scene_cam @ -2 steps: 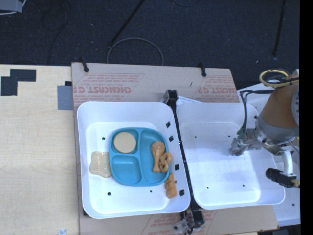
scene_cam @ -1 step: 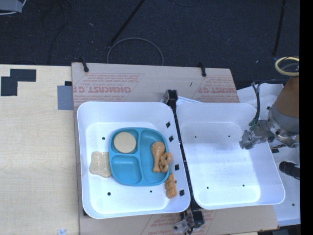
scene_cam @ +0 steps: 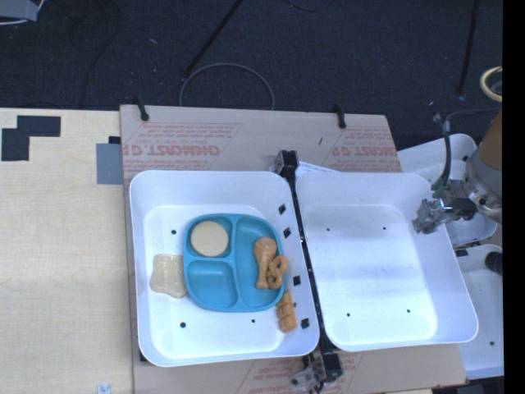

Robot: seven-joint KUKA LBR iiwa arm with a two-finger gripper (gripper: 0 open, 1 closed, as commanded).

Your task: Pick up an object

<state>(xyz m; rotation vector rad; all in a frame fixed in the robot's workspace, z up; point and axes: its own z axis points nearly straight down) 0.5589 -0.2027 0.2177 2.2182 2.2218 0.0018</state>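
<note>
On the table (scene_cam: pixel 66 261) we note 2 shallow white bins side by side, set on a cardboard sheet (scene_cam: pixel 246 142) with red print. Left bin (scene_cam: pixel 164 191): a blue divided plate (scene_cam: pixel 221 290) with 3 compartments sits near its middle. A round tan disc (scene_cam: pixel 208 238) lies in the plate's upper-left compartment. A tan pretzel-like piece (scene_cam: pixel 269 263) lies in the right compartment. The lower-left compartment shows bare blue. A pale beige slab (scene_cam: pixel 168 275) lies on the bin floor, touching the plate's left edge. A small orange-brown piece (scene_cam: pixel 286 312) lies just beside the plate's lower-right corner, close to the bin's right wall.

Right bin (scene_cam: pixel 369 261): we see a white floor with a few small dark dots. The gripper (scene_cam: pixel 432 213) sits over this bin's right rim, at the end of the arm (scene_cam: pixel 488 167) reaching in from the right, well apart from everything in the left bin. We cannot tell how it is set; it is too small and blurred. Nothing shows in its grasp.
</note>
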